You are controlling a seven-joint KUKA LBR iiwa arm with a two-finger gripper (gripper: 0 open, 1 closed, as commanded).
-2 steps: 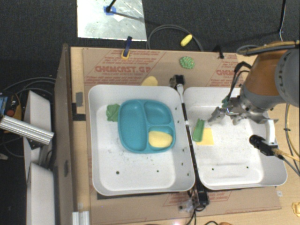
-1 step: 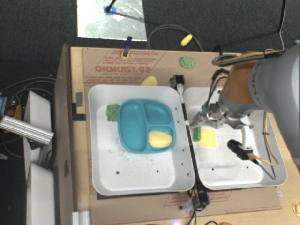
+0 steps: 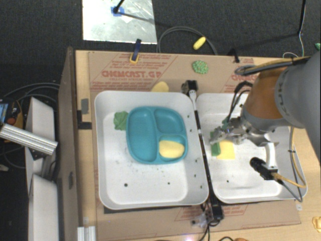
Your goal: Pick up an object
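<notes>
the gripper [image 3: 220,135] sits low over the right bin [image 3: 251,197], near its left wall, with the arm reaching in from the right. i cannot tell how wide the gripper is set; the view does not resolve it.

the nearest candidate is the yellow block [image 3: 228,151], which has a green strip [image 3: 215,148] along its left side. it lies flat on the bin floor, directly below the gripper in the view. i cannot tell whether the two are touching or merely close.

step in hand, in my judgement: closing in on the yellow block for a grasp.

procedure:
1. centre the gripper over the block before descending; it appears offset toward the block's upper left corner.
2. keep clear of the bin wall, which lies close to the green strip.
3. the block looks soft, like a sponge; expect it to compress and close firmly.
4. lift straight up and confirm that the block rises with the gripper.

the left bin [image 3: 108,185] holds a blue divided plate [image 3: 145,134] with a yellow lump [image 3: 171,148] in its lower right compartment. leave these untouched.
</notes>
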